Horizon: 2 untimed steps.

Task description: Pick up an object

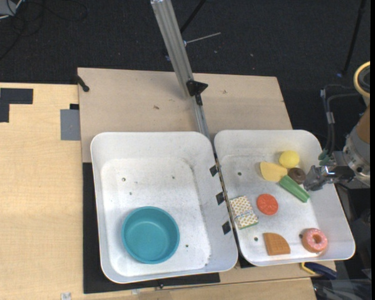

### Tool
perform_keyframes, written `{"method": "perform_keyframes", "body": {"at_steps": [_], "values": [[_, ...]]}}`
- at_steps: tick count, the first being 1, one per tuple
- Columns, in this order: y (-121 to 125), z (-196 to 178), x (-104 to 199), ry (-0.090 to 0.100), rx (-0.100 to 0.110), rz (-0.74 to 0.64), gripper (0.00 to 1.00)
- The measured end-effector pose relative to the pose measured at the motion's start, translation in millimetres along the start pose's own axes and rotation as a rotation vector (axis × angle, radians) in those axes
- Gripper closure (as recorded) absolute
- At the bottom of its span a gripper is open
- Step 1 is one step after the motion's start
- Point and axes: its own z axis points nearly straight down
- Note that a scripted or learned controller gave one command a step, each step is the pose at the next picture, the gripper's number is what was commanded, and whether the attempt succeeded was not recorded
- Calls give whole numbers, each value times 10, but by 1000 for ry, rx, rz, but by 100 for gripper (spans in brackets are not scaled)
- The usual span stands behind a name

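The end effector [317,177] sits low at the right white bin's [337,227] right wall, just beside the green plastic stick [293,189]; whether it grips, I cannot tell. It risks nudging the stick away.

A teal bowl [150,234] sits in a white bin [106,155]; the neighbouring white bin [250,144] shows a yellow ball [289,159], yellow wedge [272,171], green stick [293,190], red disc [267,204], checkered block [243,212], tan-orange slice [276,244] and pink-frosted doughnut [314,240].
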Motion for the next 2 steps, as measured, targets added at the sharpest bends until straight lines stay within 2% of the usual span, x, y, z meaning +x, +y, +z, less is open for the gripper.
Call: {"method": "perform_keyframes", "body": {"at_steps": [1, 2], "values": [[1, 571, -86, 1, 4, 1, 0], [13, 1005, -37, 1, 4, 0, 0]]}}
